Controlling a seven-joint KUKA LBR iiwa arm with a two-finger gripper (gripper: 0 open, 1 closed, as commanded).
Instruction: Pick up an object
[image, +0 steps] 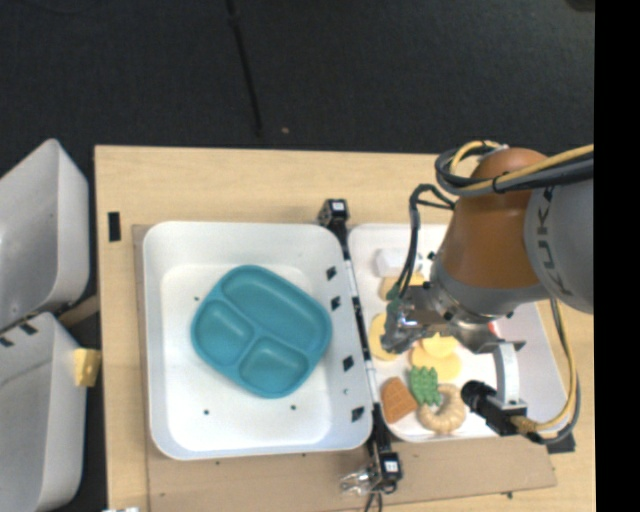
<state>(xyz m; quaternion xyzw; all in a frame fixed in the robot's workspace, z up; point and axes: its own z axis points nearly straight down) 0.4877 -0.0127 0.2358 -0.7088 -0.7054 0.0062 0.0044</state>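
Tool (398, 335) hangs low over toy food (428, 388) in the right bin (530, 330); its grip cannot be told. Blue tray (261, 329) lies in the left bin (170, 420).

You are seeing a blue, compartmented plastic tray (262, 330) lying in the left white bin (165, 420); right of that tray, the grey-and-orange arm (495, 235) is hanging over small food-like toys (425, 385).

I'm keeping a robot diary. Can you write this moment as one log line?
arm over right bin | gripper low among toy food | blue tray in left bin
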